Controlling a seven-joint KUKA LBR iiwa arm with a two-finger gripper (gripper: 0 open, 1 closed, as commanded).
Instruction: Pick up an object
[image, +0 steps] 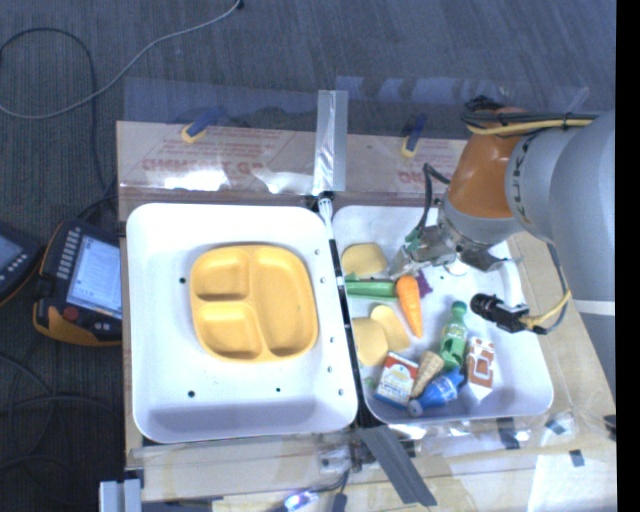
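Clutter is packed along the near edge of the right bin: one red-and-white carton, one cone, one blue piece, one small carton and one green bottle, all touching or just beside one another. Left of them, the left bin carries a single yellow divided tray.

Farther in, two pale yellow rounded pieces are seen, then one carrot lying lengthwise, tip toward the near side, with one green stick just beside it and a third pale piece beyond.

The carrot is judged the likeliest target. It is probably a light, stiff plastic toy with a smooth, tapering skin, so a slip toward the tip could be expected; it would best be taken across the thick upper half.

The claw hangs just beyond the carrot's top, near the bin's far wall. Whether it is spread or closed cannot be told, and nothing can be made out in its grip.
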